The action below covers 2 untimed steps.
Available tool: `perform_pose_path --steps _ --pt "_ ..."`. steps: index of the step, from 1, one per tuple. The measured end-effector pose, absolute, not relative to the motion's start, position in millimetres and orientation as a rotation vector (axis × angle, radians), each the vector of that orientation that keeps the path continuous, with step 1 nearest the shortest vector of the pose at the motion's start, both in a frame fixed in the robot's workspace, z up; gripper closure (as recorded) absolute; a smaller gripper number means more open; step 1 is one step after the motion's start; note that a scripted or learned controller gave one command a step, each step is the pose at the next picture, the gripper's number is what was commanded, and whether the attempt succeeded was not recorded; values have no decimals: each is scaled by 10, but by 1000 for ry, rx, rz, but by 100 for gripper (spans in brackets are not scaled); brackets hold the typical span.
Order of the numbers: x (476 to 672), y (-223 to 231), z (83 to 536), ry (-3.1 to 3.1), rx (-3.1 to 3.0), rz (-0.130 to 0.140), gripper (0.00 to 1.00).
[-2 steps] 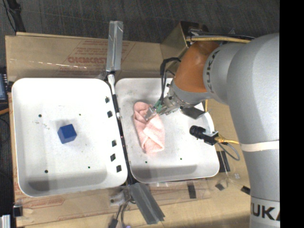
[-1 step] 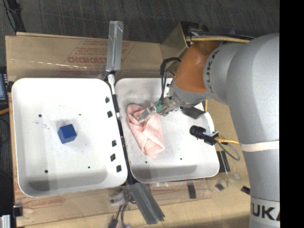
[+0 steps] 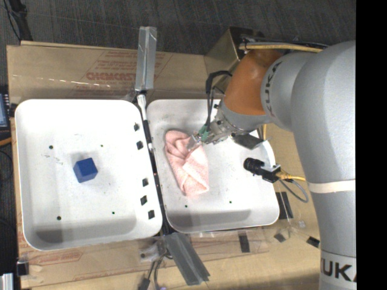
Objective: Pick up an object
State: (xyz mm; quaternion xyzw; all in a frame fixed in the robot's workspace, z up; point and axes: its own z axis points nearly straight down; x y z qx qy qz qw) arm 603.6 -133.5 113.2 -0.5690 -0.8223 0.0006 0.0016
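A crumpled pink cloth (image 3: 187, 162) lies in the right bin (image 3: 242, 207), toward its left side. My gripper (image 3: 199, 139) reaches down from the right and its tip sits at the cloth's upper right edge, touching or just over the fabric. A small blue cube (image 3: 85, 169) rests in the left bin (image 3: 36, 222), left of its middle, far from the gripper.
The arm's grey body and orange band (image 3: 248, 89) cover the right bin's upper right corner. A black cable connector (image 3: 257, 167) with a yellow wire hangs over the bin's right side. A metal divider with black clips (image 3: 145, 162) separates the bins. Cardboard lies under both.
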Motion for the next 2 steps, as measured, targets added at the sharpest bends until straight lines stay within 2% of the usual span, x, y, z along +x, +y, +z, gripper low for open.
perform_pose_path --steps 1,2 --pt "6037 -1335 1134 -2581 -1786 2 0" --pt "6068 -981 921 -2561 -1816 2 0"
